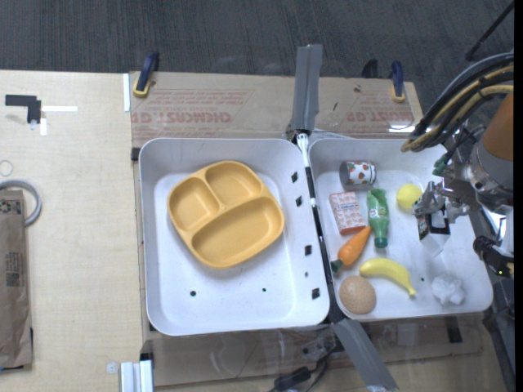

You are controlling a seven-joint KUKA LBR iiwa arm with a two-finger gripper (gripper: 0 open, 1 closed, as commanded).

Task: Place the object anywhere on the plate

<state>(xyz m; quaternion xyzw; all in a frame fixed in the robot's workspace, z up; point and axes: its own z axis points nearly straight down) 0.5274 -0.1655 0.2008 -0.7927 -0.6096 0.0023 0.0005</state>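
Note:
A yellow three-compartment plate (225, 212) lies in the left bin (163, 300) with nothing on it. The right bin (474, 300) holds a small can (358, 172), a pink box (347, 211), a green bottle (377, 216), a lemon (409, 197), a carrot (353, 247), a banana (389, 273), an egg-like brown ball (357, 295) and a crumpled white scrap (448, 289). My gripper (431, 217) hangs over the right side of the right bin, just right of the lemon. I see nothing held in it.
A grey divider bar (306, 88) runs between the bins. Blue clamps (148, 70) hold cardboard behind them. Cables (458, 104) arch over the far right. A brown bag (12, 276) lies on the bench at the left.

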